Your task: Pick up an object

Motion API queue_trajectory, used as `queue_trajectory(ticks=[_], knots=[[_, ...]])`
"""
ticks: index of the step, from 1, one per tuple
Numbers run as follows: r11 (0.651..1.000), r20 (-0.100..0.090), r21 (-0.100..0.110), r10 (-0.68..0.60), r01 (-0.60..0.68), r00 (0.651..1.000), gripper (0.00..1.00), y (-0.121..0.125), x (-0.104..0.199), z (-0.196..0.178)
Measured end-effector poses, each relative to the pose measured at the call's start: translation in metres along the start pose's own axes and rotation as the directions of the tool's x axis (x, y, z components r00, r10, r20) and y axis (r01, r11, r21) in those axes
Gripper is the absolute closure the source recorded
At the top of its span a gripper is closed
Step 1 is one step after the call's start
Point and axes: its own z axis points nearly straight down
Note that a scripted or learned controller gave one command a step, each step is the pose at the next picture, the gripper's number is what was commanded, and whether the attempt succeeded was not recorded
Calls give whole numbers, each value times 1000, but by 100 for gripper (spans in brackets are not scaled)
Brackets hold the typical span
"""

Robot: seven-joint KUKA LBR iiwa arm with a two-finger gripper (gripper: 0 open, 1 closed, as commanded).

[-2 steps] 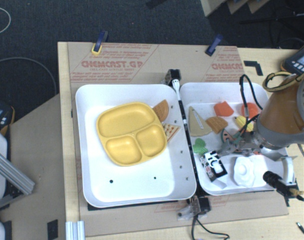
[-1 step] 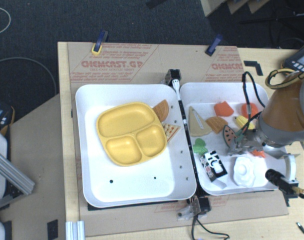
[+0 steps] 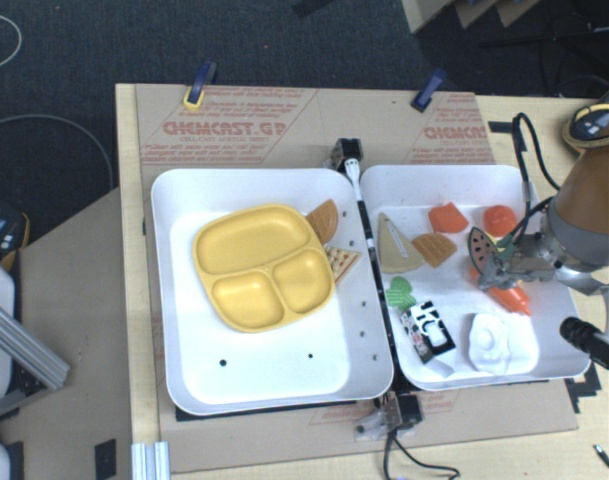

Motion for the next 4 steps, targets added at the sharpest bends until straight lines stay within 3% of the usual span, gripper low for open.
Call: queue_trajectory(ticks=[1, 2, 3, 4], knots=[[1000, 0, 0, -1, 1, 1000, 100, -1, -7, -61], [1000, -1, 1, -1, 1, 1000, 100, 0, -7, -72], [1000, -4, 7, -2, 2, 1000, 100, 2, 51, -71], [1000, -2, 3, -2, 2, 1000, 100, 20, 105, -77]])
